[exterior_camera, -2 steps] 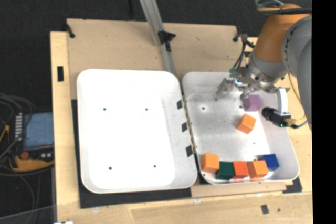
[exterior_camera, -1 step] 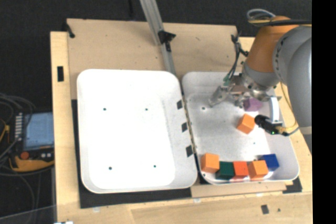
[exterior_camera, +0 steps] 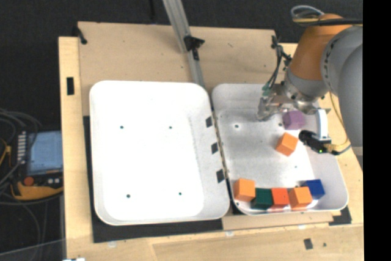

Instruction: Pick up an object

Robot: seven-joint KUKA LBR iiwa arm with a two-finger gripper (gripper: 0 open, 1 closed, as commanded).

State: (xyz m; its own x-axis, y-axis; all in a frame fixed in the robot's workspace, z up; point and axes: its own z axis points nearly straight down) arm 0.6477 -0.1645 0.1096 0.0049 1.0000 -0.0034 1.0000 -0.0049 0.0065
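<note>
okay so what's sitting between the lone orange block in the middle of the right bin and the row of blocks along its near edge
Nothing: in the camera view, only bare white bin floor separates the lone orange block from the row of blocks along the near edge.

1. Two bins side by side on the bench (exterior_camera: pixel 153 52): left bin (exterior_camera: pixel 149 91), right bin (exterior_camera: pixel 244 98) touching it along the middle edge.
2. In the right bin, along the near wall: a row of five blocks (exterior_camera: pixel 280 194), close together, some touching.
3. Farther back, right of centre: one tilted block (exterior_camera: pixel 286 144), well apart from the row.
4. Just behind it: another block (exterior_camera: pixel 294 120), possibly touching the gripper (exterior_camera: pixel 269 108).
</note>
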